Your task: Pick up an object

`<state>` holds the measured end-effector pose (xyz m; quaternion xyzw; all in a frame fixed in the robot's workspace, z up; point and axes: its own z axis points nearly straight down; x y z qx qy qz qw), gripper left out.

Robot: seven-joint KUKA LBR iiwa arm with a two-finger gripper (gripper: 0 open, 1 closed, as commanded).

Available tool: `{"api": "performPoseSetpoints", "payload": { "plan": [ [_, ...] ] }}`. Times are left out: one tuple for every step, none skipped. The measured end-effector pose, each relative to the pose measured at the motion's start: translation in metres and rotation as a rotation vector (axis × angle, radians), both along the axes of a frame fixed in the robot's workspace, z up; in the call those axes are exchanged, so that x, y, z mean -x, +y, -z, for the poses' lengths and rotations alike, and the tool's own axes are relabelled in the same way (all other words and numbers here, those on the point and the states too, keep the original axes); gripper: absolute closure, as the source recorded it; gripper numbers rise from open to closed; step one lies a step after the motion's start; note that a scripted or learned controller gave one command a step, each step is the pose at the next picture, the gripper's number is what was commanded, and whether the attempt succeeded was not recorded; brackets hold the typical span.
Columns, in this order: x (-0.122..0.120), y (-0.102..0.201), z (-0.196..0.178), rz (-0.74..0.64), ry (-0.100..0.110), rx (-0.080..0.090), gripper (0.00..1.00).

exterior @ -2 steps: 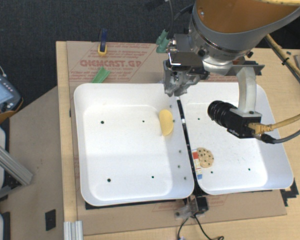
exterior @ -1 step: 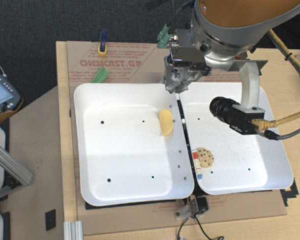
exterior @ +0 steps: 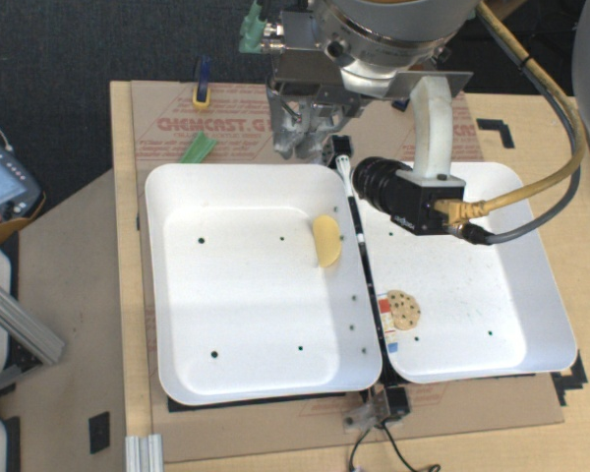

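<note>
Brown cardboard-covered bench [exterior: 226,101] with two shallow white plastic bins side by side, and nothing lifted yet.

You have the pale yellow banana-shaped piece [exterior: 326,240] lying in the left white bin [exterior: 177,264], near its right wall, and the small round speckled cookie-like disc [exterior: 403,310] resting in the right white bin [exterior: 511,293], close to the divide. Your gripper [exterior: 310,134] hangs over the bench just behind the left bin's back rim, well apart from both pieces; whether it is parted or closed you cannot tell from this angle. By my reading the pick has not begun: you have yet to choose a piece, descend, close and lift.
</note>
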<state>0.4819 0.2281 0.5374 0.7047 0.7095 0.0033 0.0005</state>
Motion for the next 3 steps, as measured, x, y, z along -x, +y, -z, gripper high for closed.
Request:
{"api": "performPoseSetpoints", "payload": {
  "plan": [
    [-0.057, -0.037, 0.003, 0.013, 0.002, 0.005, 1.00],
    [-0.065, -0.002, 0.121, 0.004, 0.019, 0.009, 1.00],
    [-0.054, -0.064, 0.015, 0.013, -0.008, 0.001, 1.00]
  ]
}}
